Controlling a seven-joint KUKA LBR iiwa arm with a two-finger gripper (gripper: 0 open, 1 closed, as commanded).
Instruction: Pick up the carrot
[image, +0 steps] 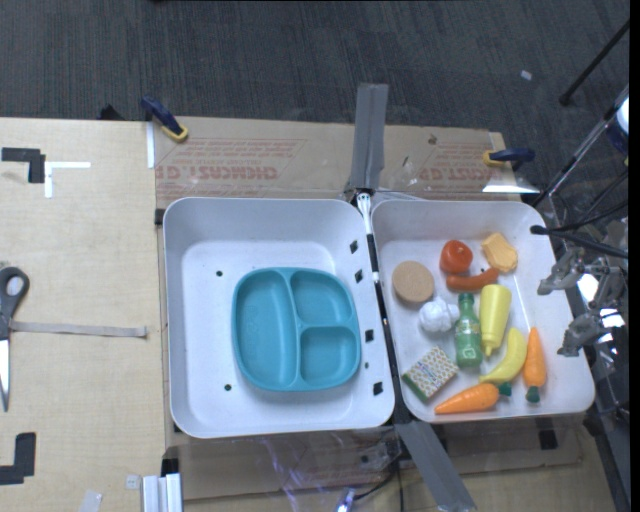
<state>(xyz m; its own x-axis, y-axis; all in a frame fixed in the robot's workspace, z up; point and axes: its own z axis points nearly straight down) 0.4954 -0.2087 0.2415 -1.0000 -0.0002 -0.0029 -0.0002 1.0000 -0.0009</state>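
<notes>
From above, two carrots lie in the right bin (560, 400) — one carrot (468, 399) along the front wall beside the banana (508, 357), a smaller carrot (535, 360) upright-looking at the banana's right — both on top of the clutter, so reachable. The gripper (580, 300) seems to hover at the bin's right edge, too dim to tell its fingers' spread.

A teal tray (297, 328) sits in the left bin (190, 300); two carrots (468, 400) lie at the right bin's (570, 400) five o'clock.
</notes>
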